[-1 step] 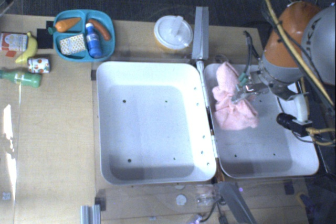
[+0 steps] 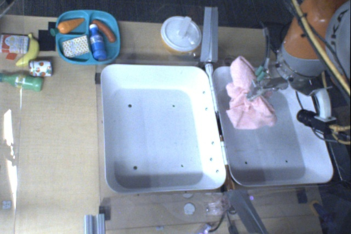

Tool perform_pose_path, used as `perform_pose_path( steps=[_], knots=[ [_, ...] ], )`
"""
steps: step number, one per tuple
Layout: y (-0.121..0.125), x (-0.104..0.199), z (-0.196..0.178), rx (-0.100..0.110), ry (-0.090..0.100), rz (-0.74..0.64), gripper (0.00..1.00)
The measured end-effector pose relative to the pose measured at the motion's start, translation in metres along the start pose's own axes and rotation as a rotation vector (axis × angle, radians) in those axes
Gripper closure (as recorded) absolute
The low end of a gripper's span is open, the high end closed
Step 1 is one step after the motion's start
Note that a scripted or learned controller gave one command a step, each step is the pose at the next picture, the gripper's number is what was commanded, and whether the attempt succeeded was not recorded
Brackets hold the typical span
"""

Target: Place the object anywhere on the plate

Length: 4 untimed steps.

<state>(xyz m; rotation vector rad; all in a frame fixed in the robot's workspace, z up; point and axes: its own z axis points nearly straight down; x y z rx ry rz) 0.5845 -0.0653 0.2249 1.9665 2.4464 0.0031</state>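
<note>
**Pink cloth in the right bin, hand at its edge**

Two shallow white bins sit side by side on the desk (image 2: 55, 145). The left bin (image 2: 159, 129) is the larger one in view; the right bin (image 2: 279, 156) touches it along a shared rim. Behind the bins, a round white lidded cup (image 2: 181, 34) stands near the back of the desk, just beside an upright grey metal bar (image 2: 209, 35). At the far left back corner lies a blue divided tray (image 2: 88, 36) with toy food in its compartments: an orange carrot-like piece, a small blue bottle, a reddish sausage shape and a patterned square. Left of the tray are a yellow banana (image 2: 28, 51), a small printed can (image 2: 40, 68), a green bottle (image 2: 22, 81) lying on its side, and a small carton (image 2: 13, 44).

The task's object, a crumpled pink cloth (image 2: 247, 97), lies in the rear left part of the right bin, close to the rim shared with the left bin. The arm (image 2: 312, 19) reaches in from the right, its orange band above the wrist. The hand (image 2: 262, 87) hangs over the right side of the cloth, its fingers low against the folds. Whether they are closed on the fabric or merely touching it is not something the view lets me tell.
</note>
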Motion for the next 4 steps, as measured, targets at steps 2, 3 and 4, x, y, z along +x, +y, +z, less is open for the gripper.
perform_pose_path(
  steps=[2, 3, 4],
  knots=[
    [0.044, 0.093, 0.001, -0.002, 0.0, -0.805, 1.0],
    [0.07, 0.138, -0.001, -0.005, -0.001, -1.207, 1.0],
    [0.07, 0.138, -0.001, -0.005, -0.001, -1.206, 0.0]
  ],
)
